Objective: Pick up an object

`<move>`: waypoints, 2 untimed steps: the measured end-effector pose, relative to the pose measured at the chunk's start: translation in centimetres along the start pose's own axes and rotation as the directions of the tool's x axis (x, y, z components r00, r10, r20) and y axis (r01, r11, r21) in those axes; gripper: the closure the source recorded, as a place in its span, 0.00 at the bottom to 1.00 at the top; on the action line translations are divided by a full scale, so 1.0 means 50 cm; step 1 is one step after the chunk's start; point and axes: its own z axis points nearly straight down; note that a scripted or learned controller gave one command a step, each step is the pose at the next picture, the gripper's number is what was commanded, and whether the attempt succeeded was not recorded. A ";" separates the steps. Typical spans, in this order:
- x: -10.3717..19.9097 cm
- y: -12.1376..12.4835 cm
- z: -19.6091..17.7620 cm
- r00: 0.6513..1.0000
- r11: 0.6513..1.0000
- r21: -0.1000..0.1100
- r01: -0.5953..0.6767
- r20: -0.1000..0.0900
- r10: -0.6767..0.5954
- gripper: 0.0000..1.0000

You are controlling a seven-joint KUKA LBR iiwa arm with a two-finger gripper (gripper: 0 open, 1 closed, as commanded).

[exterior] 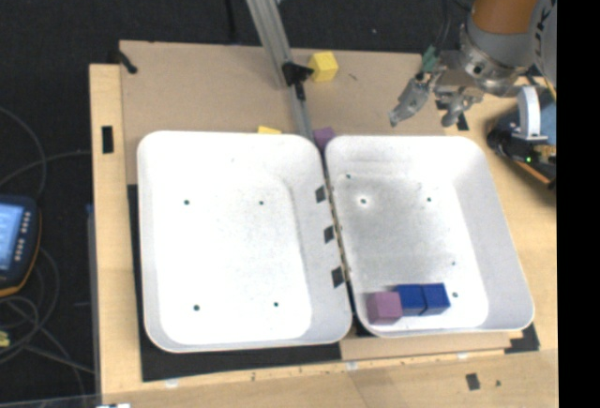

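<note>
while the gripper hangs spread and holding nothing above the bench beyond the right bin, the blocks lie at that bin's near edge.

a matte purple block touches two glossy blue blocks in a row. the left bin is smooth white plastic. a yellow cube sits by a slanted metal rail.

Two bins side by side on the bench, blocks in the right one

The left bin touches the right bin. Three blocks sit together at the right bin's near edge. Another block lies behind both bins, and the gripper hangs behind the right bin.
</note>
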 end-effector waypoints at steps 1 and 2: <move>0.080 0.002 0.185 1.000 1.000 0.005 -0.004 -0.003 0.004 0.00; 0.070 -0.012 0.368 1.000 1.000 0.005 -0.008 0.001 0.008 0.00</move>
